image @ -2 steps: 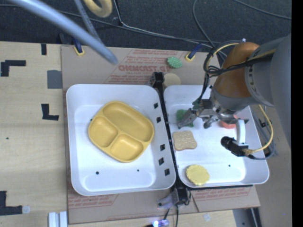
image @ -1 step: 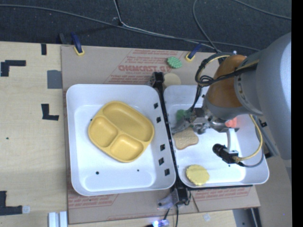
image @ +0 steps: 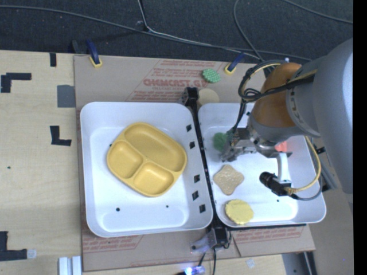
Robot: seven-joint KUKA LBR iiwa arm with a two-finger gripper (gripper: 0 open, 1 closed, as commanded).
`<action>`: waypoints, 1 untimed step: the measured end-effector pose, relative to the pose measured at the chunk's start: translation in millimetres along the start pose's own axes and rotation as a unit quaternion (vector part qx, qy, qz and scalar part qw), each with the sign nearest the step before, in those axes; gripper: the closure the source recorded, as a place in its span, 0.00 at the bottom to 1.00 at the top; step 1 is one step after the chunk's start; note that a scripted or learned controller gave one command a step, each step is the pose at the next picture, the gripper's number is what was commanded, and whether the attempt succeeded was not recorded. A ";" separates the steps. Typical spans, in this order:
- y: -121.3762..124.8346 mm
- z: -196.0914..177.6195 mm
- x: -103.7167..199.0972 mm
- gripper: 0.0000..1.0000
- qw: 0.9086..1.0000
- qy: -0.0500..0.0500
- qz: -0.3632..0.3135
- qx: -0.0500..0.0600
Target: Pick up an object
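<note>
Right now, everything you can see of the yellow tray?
The yellow tray is a rounded, shallow dish, plastic by its look, split by raised ridges into three compartments: one long, two smaller. It lies flat, right side up, turned at a slant, in the middle of the left bin, resting on the bin's floor. Nothing else touches it.
</note>
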State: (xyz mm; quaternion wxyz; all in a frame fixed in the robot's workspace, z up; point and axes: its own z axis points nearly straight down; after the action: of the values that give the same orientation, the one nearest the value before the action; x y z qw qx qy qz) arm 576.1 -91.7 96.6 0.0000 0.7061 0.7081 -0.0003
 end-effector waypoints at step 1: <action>2.3 -43.0 -4.9 1.00 1.000 0.000 0.001 -0.001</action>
State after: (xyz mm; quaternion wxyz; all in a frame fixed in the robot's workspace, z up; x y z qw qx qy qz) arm 578.4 -96.6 139.7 0.0005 0.7068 0.7074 0.0003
